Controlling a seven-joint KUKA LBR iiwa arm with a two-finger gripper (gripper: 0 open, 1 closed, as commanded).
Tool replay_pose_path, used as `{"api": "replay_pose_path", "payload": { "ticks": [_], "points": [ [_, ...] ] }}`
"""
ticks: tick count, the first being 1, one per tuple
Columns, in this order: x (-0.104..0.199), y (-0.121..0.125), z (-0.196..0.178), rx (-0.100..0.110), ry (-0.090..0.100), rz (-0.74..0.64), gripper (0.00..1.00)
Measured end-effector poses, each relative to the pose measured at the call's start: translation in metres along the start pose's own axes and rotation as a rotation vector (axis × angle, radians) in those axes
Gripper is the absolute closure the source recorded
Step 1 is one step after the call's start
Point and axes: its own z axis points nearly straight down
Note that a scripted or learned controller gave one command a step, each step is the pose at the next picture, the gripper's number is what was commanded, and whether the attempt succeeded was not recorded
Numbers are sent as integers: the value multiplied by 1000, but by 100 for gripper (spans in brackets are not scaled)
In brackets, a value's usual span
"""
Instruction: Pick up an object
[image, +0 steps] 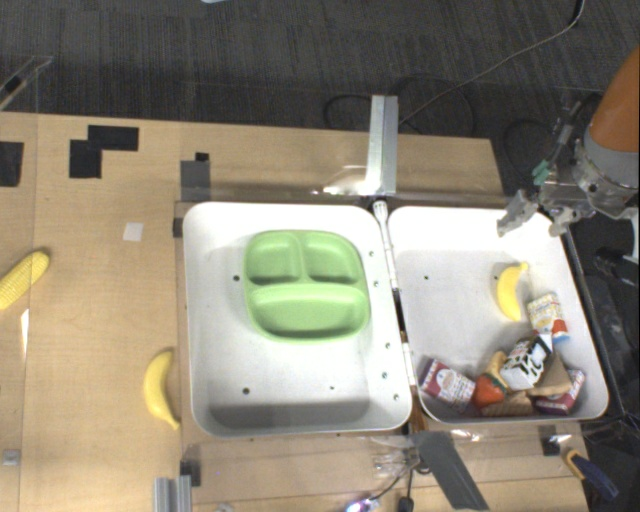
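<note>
While the gripper (527, 207) hangs over the far right corner of the right bin (450, 250), its state too unclear to tell, a banana (511, 290) lies near that bin's right edge.

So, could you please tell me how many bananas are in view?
2: one banana lies in the right bin near its far right side; another banana lies on the bench, left of the left bin.

grey arm (608, 150) reaching in from the right, orange band above the wrist, gripper (530, 212) hanging low
</note>
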Motion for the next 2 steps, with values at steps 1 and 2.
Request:
{"api": "replay_pose_path", "payload": {
  "ticks": [1,2],
  "points": [
    [37,18,-75,-2,-1,42,0],
    [-7,28,-95,-2,-2,-97,0]
  ]
}}
